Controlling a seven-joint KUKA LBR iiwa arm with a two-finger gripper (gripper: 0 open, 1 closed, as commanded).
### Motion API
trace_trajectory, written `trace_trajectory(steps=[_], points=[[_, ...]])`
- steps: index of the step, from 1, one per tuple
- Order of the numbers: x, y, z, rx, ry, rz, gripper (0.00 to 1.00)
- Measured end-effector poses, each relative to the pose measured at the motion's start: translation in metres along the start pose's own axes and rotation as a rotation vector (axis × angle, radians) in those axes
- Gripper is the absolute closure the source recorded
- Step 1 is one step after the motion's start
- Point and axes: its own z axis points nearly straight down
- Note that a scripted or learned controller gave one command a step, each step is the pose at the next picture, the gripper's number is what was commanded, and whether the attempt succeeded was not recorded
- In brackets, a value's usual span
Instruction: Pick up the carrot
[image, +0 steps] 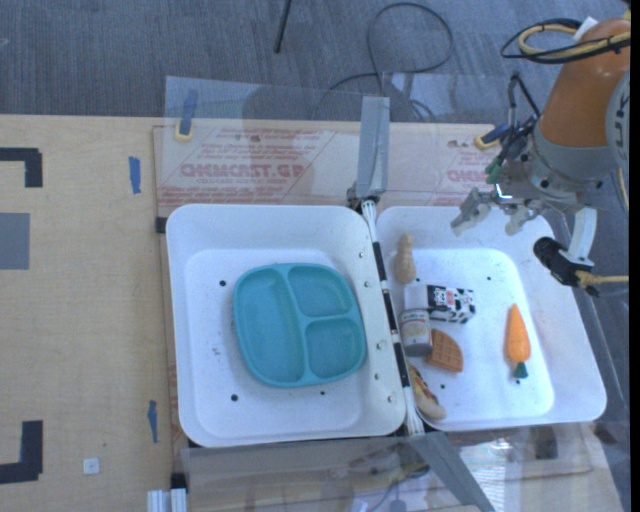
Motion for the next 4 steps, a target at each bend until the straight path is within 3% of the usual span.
trace_trajectory(steps=[1, 2, 3, 4], points=[[-0.074, -0.043, 0.117, -0.003, -0.001, 0.017, 0.00], [-0.074, -0.105, 0.124, -0.006, -0.001, 0.021, 0.00], [-0.080, -0.104, 0.112, -0.012, -0.007, 0.028, 1.00], [-0.005, -0.081, 0.025, -0.001, 0.000, 0.149, 1.00]])
